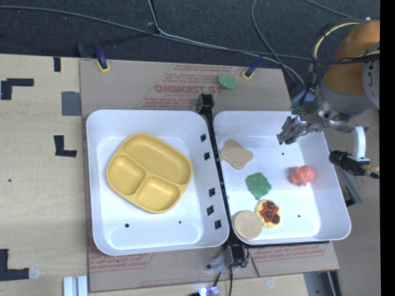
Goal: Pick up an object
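The claw (287,135) hangs over the upper right part of the right bin (330,184), reaching in from the right on the grey arm (345,85) with its orange band; whether it is open or closed cannot be told from this slanted view, and nothing shows in its grip. Below it and a little to the right lies a pink lump (302,175), apart from the claw and resting on the bin floor. Down and to the left of the claw sits a tan bread slice (236,154), and below that, further from the claw, a green leafy piece (258,184). Well below the claw, near the bin's lower wall, a yellow piece with a red and black topping (269,213) touches a round beige biscuit (248,224) at its left. Far to the claw's left, in the left bin (102,128), lies a yellow divided plate (149,172). Up and to the left of the claw, outside both bins on the cardboard sheet (148,82), rests a small green thing (227,81).
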Tool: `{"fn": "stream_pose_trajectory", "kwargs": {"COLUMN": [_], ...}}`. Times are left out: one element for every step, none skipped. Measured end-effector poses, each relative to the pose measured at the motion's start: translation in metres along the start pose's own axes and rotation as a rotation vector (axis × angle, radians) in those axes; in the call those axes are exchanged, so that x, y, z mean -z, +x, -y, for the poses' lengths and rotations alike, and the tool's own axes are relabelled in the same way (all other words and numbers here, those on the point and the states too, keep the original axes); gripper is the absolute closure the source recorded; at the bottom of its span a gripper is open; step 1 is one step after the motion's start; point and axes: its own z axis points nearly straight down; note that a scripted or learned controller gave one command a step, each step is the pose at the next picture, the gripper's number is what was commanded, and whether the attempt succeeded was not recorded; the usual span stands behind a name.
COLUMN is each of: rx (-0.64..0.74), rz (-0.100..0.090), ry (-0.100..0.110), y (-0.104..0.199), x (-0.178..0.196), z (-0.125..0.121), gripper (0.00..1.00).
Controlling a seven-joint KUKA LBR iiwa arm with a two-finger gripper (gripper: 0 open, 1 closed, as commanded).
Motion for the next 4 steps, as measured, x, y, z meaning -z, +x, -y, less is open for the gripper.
{"fn": "stream_pose_trajectory", "kwargs": {"rx": [0.000,-0.001,0.002,0.004], "rz": [0.000,0.000,-0.002,-0.003], "ry": [-0.001,0.003,0.006,0.007], "y": [0.003,0.003,0.054,0.114], "x": [0.061,0.091,0.088,0.068], "z": [-0.008,-0.009,-0.007,-0.007], "gripper": [1.00,1.00,1.00,1.00]}}
